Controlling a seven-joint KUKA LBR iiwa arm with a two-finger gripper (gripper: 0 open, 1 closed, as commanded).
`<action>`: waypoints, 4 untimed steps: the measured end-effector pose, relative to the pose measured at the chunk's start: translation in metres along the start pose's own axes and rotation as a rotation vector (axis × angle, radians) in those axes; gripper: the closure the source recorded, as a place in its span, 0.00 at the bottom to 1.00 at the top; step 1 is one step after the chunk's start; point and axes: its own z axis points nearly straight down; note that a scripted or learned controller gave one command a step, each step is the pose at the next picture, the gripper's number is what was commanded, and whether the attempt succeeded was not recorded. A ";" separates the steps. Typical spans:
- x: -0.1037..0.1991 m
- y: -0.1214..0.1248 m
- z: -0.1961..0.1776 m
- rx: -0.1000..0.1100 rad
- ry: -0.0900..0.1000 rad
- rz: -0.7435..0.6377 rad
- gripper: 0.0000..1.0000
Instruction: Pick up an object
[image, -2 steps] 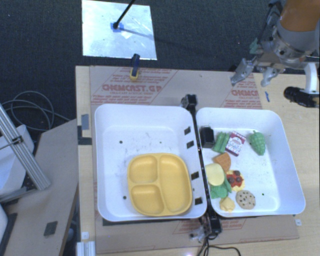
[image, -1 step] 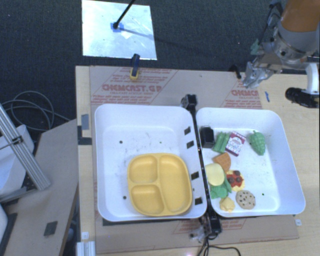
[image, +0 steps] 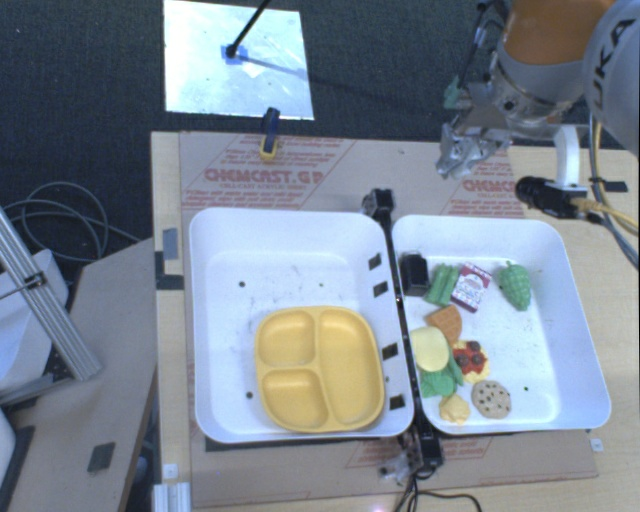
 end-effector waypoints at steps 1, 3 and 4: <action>0.039 -0.005 -0.180 -0.018 -0.001 0.001 1.00; 0.115 0.007 0.180 0.015 -0.003 0.004 1.00; 0.099 -0.046 0.146 0.006 -0.002 0.012 1.00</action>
